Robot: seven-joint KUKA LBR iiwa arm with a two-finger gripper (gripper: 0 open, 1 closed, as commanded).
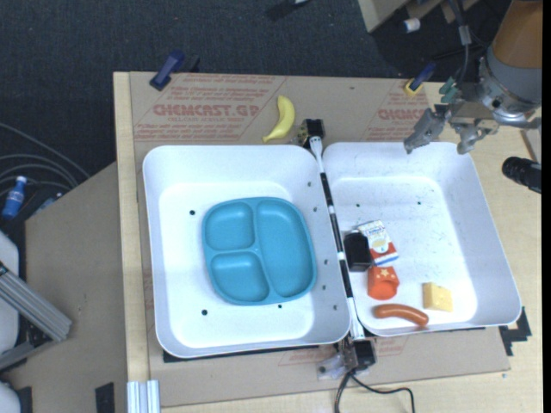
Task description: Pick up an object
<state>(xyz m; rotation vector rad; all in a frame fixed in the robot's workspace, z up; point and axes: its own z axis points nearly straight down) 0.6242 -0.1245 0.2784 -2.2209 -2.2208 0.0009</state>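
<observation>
I see the gripper (445, 135) over the right bin's (482, 196) far rim — fingers spread, nothing between them — hot dog (400, 314) untouched near the front.

My bench (215, 101) filled mid-frame, bearing two white bins: the left bin (172, 317), the right bin (465, 179). A yellow banana (281, 119) lay at upper centre.

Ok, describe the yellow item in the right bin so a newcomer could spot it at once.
Start at the right white bin, the one without the blue tray. Go to its near right corner, where small items cluster. The yellow block lies there, right of the orange sausage: the one pale yellow, wedge-like piece among red and orange neighbours.
</observation>
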